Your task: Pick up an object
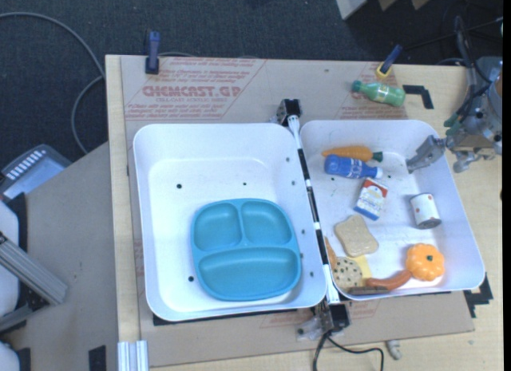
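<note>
Hand at right bin's far rim, partly cut off; grip state unclear. Can lies nearby.

Looks down from above at a slant, fixed, far enough back to take in the whole surface and both white bins. Faces the surface from its near long edge, with the far edge running across the upper part of the frame and dark floor beyond it. Holds the left bin at centre-left and the right bin at centre-right, their shared edge near mid-frame. Catches the arm at the right edge, upper half. Leaves floor margin at left too.
</note>
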Robot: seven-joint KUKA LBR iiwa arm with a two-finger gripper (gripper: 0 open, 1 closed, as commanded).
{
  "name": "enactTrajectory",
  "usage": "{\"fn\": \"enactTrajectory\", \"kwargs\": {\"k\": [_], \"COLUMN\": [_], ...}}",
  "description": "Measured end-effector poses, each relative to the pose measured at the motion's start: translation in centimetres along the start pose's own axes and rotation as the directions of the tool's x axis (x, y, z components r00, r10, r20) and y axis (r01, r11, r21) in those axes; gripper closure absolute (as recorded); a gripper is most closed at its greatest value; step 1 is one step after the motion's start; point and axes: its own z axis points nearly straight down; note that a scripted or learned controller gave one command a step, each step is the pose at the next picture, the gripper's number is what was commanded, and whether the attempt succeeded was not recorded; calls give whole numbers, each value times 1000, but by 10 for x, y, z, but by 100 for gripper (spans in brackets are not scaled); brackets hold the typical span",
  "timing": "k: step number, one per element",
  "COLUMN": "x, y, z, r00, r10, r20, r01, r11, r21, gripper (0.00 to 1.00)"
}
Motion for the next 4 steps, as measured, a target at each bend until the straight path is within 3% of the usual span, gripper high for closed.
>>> {"fn": "enactTrajectory", "kwargs": {"k": [1,2,3,4], "x": [44,65,88,93], "y": [-10,-23,9,-61], "z": [110,158,160,161], "r00": [1000,1000,1000,1000], "r10": [0,0,-1,1], "r20": [-2,0,-1,-1], "r01": [0,0,1,-1], "r11": [1000,1000,1000,1000], "r21": [3,-3,0,3], "gripper": [0,0,0,0]}}
